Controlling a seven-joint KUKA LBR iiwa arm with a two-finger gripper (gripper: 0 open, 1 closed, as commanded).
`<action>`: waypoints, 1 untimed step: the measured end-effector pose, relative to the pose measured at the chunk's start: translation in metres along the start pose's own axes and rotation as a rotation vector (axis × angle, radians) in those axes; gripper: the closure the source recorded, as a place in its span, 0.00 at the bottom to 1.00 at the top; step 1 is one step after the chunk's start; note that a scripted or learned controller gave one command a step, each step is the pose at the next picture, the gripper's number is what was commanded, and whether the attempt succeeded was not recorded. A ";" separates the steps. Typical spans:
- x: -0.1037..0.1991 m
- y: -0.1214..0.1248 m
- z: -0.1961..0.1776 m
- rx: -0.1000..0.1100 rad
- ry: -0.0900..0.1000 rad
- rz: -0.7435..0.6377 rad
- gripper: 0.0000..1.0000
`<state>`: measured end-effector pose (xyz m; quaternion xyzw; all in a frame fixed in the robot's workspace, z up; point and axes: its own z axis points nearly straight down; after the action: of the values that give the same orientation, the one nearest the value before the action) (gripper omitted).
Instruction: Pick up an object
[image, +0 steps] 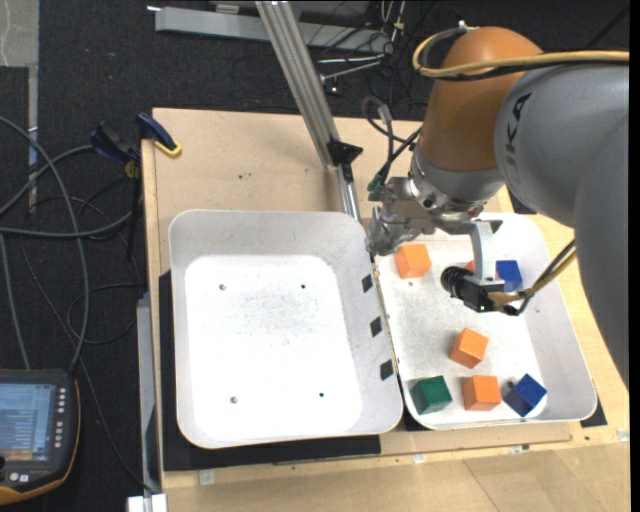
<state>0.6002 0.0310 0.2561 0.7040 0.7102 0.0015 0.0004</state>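
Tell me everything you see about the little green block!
The green block is a small cube with a dull, painted look. It sits flat on the floor of the right bin, near the front left corner, turned a bit askew. An orange block sits just to its right; whether they touch is unclear. Nothing holds it.

Counter (250, 160): pale wood-coloured board top, set above dark flooring. Directly on it: two shallow white bins side by side, left bin (200, 235) and right bin (575, 385), their inner rims touching; a slanted metal bar (305, 85) running down to the bins' shared edge; a blue-and-yellow clamp (155, 135) at the far-left corner.
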 end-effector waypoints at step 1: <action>0.048 0.005 0.001 0.001 -0.001 0.001 1.00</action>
<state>0.6047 0.0788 0.2552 0.7044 0.7098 0.0008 0.0003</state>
